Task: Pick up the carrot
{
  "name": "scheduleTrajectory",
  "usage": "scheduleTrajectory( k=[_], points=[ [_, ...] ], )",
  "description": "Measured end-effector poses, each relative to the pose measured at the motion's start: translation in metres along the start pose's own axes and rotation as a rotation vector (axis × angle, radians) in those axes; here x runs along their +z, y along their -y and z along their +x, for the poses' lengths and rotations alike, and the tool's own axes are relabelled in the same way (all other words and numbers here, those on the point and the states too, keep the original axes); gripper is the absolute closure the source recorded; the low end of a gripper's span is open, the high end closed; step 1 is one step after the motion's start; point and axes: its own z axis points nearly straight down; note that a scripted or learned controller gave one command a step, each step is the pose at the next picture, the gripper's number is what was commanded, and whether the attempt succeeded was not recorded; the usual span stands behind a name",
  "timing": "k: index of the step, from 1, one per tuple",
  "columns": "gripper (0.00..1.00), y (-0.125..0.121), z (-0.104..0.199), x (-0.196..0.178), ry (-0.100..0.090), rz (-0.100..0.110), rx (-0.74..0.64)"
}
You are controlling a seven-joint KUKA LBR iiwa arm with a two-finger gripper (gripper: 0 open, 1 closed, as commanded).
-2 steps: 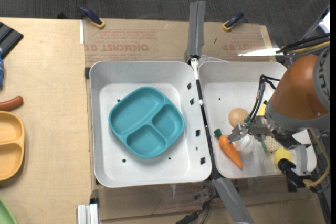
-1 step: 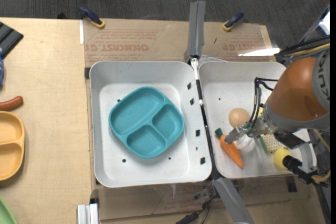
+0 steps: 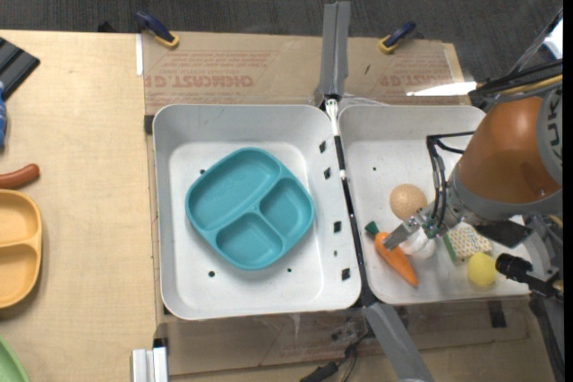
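From my remote station I saw the carrot (image 3: 395,257) lying flat on the floor of the right bin (image 3: 376,148), down at about seven o'clock in that bin, close to its left wall. It lay at a slant, green stub toward ten o'clock and orange tip toward five. I judged that the angle mattered: a grip across the narrow body would suit it better than one along its length.

The arm (image 3: 510,158) reached in from three o'clock, its orange band bulking over the bin's right half. The jaws (image 3: 414,237) hung low at the carrot's upper end, just at its one o'clock side, apparently touching or nearly touching it. I could not tell how far apart they stood, since wrist and cabling crowded that spot, and I saw nothing that let me say the carrot was held; it looked to be resting on the bin floor.

An egg (image 3: 407,199) sat just at twelve o'clock of the jaws, near enough that I reckoned it could be nudged. A lemon (image 3: 482,270) lay at the bin's five o'clock.

The left bin (image 3: 170,192) on the worktop carried a teal divided plate (image 3: 250,208), well apart from the work.
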Motion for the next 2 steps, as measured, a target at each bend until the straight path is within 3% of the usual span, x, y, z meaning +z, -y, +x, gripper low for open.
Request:
scheduleTrajectory(
  k=[1, 2],
  points=[
    [0.00, -0.005, -0.005, 0.012, -0.018, 0.026, -0.035],
    [0.00, 0.025, -0.016, 0.012, -0.024, 0.022, -0.414]
  ],
)
